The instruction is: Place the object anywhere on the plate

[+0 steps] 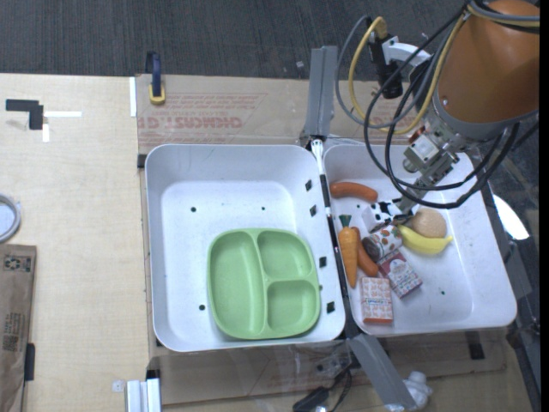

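Picking cleanly calls for a descent onto one item, clear of its neighbours. Grey arm with orange band (493, 58); jaws (401, 215), state untellable, low over right shallow white plastic bin (489, 307). Smooth green three-compartment plate (264, 283) in left bin. Glossy curved yellow banana (425, 242) among crowded toy foods.

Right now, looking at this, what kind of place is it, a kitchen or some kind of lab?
Most likely a robotics lab bench, not a kitchen. A cabled robot arm reaches over two white bins, one holding a green divided plate, the other toy food such as a carrot and a banana.
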### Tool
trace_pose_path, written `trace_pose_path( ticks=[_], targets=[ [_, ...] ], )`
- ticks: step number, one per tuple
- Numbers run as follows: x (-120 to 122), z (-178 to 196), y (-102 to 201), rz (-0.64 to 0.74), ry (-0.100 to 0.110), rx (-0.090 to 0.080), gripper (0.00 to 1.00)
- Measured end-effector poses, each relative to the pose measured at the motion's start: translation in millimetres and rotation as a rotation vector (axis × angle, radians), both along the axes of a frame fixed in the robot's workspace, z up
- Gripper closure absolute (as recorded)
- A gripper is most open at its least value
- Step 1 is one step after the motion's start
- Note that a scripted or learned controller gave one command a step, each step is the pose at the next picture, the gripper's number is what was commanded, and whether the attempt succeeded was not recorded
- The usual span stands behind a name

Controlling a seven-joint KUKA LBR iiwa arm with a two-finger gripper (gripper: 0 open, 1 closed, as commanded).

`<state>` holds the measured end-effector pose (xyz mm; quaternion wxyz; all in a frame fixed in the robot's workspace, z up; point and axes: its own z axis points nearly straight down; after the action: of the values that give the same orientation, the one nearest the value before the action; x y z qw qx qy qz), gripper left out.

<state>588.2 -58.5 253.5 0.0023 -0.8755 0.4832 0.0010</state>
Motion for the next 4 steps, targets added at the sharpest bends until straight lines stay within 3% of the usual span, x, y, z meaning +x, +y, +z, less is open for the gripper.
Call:
trace_pose_path(
  ticks=[1, 2, 3, 4],
  targets=[
    [-26.0, -62.8, -8.4, 0.128, 0.003, 0.0, 1.0],
    [-27.0, 20.0, 20.9, 0.371, 0.0, 0.001, 1.0],
    [43.6, 9.4, 17.3, 0.309, 0.0, 0.001, 1.0],
    [62.8, -57.3, 23.4, 0.495, 0.0, 0.001, 1.0]
  ],
)
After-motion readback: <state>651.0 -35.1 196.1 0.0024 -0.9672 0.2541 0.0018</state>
